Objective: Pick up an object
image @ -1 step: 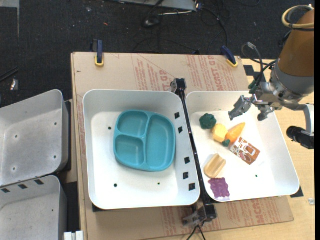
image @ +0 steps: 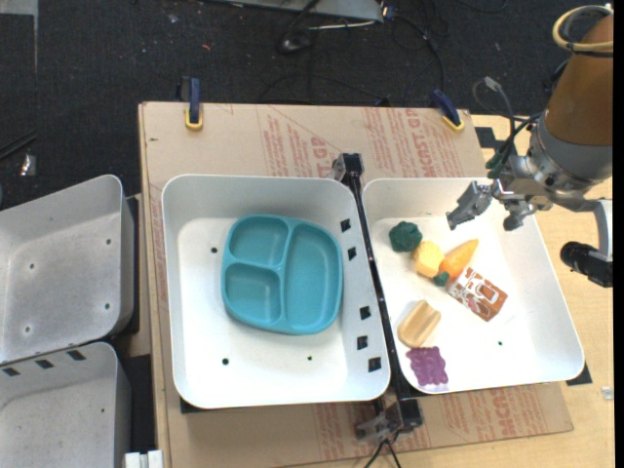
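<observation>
My gripper (image: pixel 492 209) hangs over the back of the right bin (image: pixel 546 291), open, with nothing between its fingers. Below and left of it lie a dark green lump (image: pixel 406 234), a yellow block (image: pixel 428 258) and an orange carrot-like piece (image: pixel 459 257). A brown and white packet (image: pixel 478 294) lies just in front of those. Nearer the front edge are a tan bread-like piece (image: pixel 419 323) and a purple cluster (image: pixel 427 366). The gripper sits above and apart from all of them.
The left bin (image: pixel 195 359) holds a teal divided plate (image: pixel 284 273). A black divider (image: pixel 369 261) runs between the bins. White bin lids (image: pixel 58 261) lie off the bench to the left. Clamps (image: pixel 194 103) hold the cardboard base at the back.
</observation>
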Tool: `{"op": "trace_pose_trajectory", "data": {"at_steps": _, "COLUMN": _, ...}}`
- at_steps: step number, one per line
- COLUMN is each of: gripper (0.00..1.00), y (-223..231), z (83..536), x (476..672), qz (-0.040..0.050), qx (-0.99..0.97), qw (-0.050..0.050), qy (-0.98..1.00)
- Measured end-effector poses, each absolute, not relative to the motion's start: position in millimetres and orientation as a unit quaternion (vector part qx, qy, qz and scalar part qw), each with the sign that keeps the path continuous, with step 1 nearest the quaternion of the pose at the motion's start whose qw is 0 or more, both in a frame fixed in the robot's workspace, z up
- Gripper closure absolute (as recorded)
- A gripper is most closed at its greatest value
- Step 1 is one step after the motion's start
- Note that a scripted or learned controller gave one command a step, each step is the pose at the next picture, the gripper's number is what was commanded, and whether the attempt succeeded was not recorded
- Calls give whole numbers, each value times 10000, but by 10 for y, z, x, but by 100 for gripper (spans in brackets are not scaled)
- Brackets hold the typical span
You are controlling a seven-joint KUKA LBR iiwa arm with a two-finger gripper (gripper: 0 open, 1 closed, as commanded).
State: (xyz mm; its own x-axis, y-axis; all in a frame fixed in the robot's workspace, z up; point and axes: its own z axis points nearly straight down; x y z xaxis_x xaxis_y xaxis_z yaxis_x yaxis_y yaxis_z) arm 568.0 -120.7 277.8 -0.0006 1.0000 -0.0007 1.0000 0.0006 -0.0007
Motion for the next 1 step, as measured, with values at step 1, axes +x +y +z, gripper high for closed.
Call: {"op": "trace_pose_trajectory", "data": {"at_steps": 1, "gripper": 0, "y": -1107, "z": 2241, "x": 5647, "qz": 12, "qx": -7073, "qw": 15, "qy": -7069}}
